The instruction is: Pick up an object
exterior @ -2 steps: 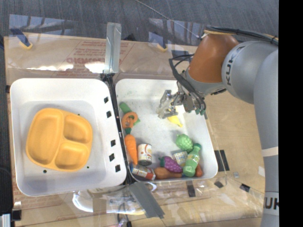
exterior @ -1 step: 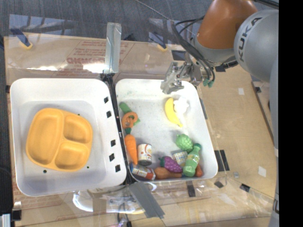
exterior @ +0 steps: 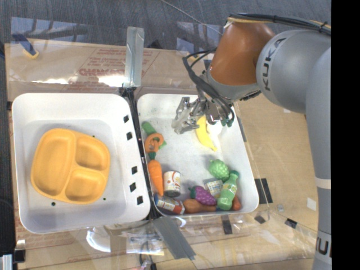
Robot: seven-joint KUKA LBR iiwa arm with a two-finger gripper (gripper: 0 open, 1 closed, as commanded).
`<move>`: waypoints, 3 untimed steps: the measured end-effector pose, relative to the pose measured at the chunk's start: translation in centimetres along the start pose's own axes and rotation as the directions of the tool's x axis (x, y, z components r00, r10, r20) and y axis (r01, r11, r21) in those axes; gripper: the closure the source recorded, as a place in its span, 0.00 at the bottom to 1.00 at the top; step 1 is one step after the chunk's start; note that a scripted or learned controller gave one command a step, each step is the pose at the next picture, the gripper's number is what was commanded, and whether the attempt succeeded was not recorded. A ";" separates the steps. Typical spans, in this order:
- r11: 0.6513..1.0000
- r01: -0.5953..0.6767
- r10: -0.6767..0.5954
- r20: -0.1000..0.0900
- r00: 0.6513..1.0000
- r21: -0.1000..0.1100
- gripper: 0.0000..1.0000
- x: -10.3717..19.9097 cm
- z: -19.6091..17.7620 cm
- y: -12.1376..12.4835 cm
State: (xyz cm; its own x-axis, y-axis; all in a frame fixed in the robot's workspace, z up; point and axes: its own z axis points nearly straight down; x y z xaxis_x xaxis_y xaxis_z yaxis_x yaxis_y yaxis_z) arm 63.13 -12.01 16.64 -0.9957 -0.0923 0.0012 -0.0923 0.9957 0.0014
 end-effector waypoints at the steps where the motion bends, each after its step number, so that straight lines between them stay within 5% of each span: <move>1: 0.993 -0.117 0.117 0.005 0.993 0.001 1.00 -3.2 -2.7 5.4; 2: 0.985 -0.175 0.175 0.013 0.984 0.003 1.00 -0.9 -12.5 3.4; 3: 0.920 -0.391 0.391 0.010 0.920 0.002 1.00 -0.8 -20.6 -3.3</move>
State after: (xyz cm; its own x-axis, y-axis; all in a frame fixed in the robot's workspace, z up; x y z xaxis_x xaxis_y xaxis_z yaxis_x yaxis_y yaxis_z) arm 64.21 -15.27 37.23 -0.9524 0.3046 -0.0084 0.3047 0.9525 -0.0012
